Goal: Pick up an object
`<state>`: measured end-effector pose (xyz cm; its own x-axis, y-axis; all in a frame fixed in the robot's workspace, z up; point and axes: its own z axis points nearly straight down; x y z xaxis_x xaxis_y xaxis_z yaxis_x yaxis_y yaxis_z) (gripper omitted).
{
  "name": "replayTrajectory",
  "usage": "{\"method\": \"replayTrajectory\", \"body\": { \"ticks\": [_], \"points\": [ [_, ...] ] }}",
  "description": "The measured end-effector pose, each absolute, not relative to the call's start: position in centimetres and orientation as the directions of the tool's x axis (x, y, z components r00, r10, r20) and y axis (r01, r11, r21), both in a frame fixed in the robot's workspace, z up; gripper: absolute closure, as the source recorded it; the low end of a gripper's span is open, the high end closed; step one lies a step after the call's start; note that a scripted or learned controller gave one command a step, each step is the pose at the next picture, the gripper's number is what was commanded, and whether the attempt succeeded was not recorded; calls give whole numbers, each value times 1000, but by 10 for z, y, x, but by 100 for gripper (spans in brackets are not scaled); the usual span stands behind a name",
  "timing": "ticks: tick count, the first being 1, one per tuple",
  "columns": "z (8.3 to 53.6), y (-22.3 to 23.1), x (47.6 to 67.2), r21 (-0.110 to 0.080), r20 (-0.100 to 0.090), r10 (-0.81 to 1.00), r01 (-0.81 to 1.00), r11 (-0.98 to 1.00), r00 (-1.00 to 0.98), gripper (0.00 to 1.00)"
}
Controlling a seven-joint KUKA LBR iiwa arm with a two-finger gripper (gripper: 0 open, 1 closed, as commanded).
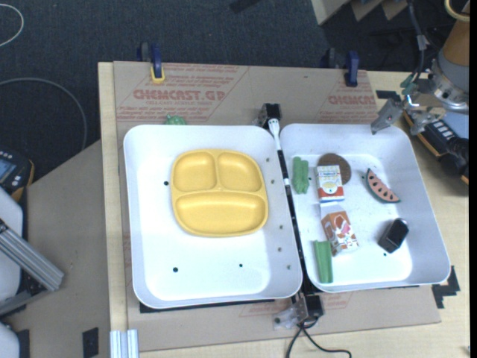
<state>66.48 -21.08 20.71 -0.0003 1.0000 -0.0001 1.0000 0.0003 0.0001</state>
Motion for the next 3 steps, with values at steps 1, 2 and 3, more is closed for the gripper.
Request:
{"method": "replayTrajectory", "body": {
  "ticks": [1,2,3],
  "points": [
    [110,-177,599,-12,5,1000,1000,-1,1,0],
    [101,-133,551,-7,4,1000,1000,1,-1,0],
    [84,-89,497,-6,3,1000,1000,1,-1,0]
  ]
}}
